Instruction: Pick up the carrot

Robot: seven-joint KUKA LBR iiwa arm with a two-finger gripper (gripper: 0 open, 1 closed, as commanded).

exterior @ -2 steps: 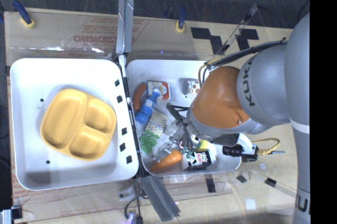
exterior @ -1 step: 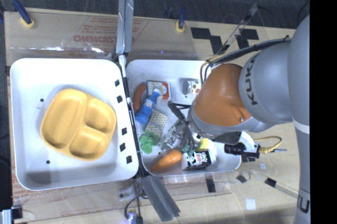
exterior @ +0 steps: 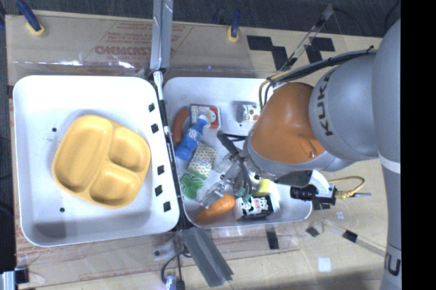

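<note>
Gripper (exterior: pixel 228 181) just above carrot (exterior: pixel 215 207) in right bin (exterior: pixel 204 86)

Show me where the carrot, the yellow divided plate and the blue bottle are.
carrot (exterior: pixel 216 207): camera view, middle of its orange body.
yellow divided plate (exterior: pixel 83 146): camera view, left compartment.
blue bottle (exterior: pixel 190 139): camera view, its body.

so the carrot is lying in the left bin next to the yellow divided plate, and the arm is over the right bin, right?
Not quite. The carrot lies in the right bin, near its front edge, just below the gripper. The yellow divided plate sits in the left bin. The arm is indeed over the right bin. The camera view shows this.
</note>
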